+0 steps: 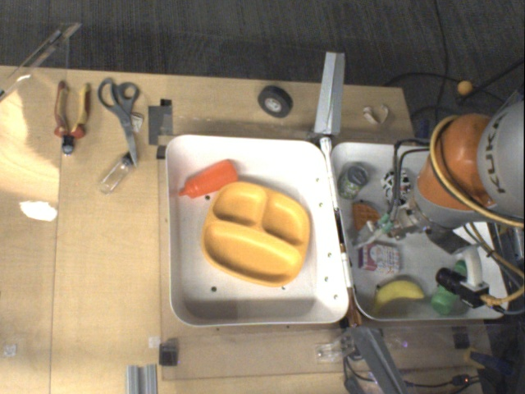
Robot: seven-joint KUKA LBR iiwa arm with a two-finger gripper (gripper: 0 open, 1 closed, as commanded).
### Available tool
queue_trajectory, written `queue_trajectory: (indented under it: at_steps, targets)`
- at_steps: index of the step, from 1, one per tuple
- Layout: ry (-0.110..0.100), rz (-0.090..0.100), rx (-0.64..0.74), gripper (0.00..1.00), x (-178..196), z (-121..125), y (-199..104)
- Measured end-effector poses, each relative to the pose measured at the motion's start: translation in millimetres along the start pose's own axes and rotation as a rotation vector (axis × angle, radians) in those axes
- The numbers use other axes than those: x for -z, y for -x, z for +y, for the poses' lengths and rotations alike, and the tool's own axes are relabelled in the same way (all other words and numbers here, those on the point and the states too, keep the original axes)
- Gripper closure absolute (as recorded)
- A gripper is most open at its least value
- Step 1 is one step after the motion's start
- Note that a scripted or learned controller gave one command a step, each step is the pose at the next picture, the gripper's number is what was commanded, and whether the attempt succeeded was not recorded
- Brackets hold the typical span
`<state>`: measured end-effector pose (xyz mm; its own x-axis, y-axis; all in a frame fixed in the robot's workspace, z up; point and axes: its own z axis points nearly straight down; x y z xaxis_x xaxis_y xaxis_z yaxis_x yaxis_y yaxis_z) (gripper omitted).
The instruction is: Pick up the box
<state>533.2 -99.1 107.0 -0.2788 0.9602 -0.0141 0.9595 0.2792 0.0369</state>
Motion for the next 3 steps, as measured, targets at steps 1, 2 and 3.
queue_trajectory:
  at_steps: [1,2,3]
  targets:
    - [-0.025,0.009,-0.001,0.0,-14,-41,-15]
    - [-0.016,0.003,0.0,1.0,-2,-37,-12]
    - [-0.031,0.01,-0.157,1.0,128,11,-75]
